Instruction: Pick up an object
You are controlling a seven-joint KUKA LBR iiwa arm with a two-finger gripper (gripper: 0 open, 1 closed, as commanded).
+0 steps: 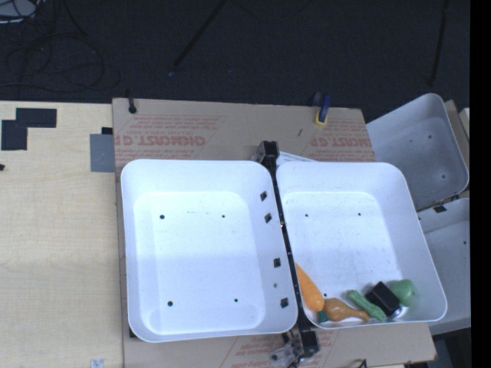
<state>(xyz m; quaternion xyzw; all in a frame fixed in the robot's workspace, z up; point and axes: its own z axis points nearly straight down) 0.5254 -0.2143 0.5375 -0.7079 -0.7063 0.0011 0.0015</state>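
From my screen I see two shallow white bins side by side on a brown cardboard sheet [230, 133] printed with red lettering. The left bin [138, 205] shows its bare white floor with a few small dark dots. The right bin [399, 198] holds a small heap of things, all gathered along its near edge.

Closest to the divider between the bins lies an orange carrot-shaped piece [308, 287], long and tapered, lying at a slant against the bin's left wall. Just beside it sits a tan, lumpy object [342, 310] with a rounded body and a narrower end. Next comes a green elongated piece [365, 304], touching a small black block [383, 298] that lies tilted over it. A rounded bright green object [403, 289] sits at the right end of the heap, touching the block.

I cannot tell the state of the fingers from this view.
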